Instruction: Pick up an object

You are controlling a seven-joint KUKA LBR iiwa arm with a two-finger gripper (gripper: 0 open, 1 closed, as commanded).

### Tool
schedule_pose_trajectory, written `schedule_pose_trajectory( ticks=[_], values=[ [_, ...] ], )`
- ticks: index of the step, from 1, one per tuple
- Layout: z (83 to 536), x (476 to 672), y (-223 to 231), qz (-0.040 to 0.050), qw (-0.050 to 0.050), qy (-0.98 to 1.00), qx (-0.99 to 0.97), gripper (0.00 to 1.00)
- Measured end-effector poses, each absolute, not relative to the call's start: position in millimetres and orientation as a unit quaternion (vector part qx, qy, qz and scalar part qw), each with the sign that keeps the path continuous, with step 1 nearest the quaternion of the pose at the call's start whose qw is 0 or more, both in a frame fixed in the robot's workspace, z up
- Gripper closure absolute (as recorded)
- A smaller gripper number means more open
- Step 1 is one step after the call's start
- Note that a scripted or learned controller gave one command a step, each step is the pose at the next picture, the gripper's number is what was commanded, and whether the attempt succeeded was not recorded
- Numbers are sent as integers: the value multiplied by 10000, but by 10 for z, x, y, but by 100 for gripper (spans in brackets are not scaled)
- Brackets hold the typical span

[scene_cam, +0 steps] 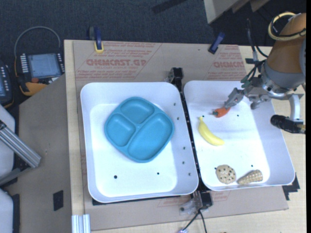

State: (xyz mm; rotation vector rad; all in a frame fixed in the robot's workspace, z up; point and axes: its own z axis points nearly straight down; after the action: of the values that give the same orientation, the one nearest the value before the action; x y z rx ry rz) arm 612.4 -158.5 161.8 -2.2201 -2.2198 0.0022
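The small orange carrot-shaped toy with a green tip (221,112) lies on the floor of the right-hand shallow white bin (277,152), in its upper half, and the two-finger gripper (233,99) sits just above and to the right of it, tips close to or touching the toy's upper end; whether the gripper is apart or closed on the toy I cannot tell from this slanted view. The toy looks light, rigid and smooth plastic, likely to skid or roll if nudged, so a hold across its thicker orange middle seems safer than at the tapered ends. Below it, near but apart, lies a yellow plastic banana (209,133), curved and also probably slick; a round speckled cookie-like piece (225,174) and a tan ridged cone-shaped piece (250,177) rest well apart near the bin's lower edge. Open white floor surrounds the carrot toy, with the divider between the bins to its left. The left-hand white bin (97,169) carries a blue three-compartment plastic plate (139,129), and both bins sit on the brown board-covered tabletop (146,62).
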Motion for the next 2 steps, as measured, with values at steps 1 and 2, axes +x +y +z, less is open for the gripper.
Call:
schedule_pose_trajectory(
  ticks=[1,2],
  values=[
    [1006,6060,-1543,15,27,-7072,-7070,0],
    [1147,6078,-1549,-4,-5,-7070,-7072,100]
  ],
)
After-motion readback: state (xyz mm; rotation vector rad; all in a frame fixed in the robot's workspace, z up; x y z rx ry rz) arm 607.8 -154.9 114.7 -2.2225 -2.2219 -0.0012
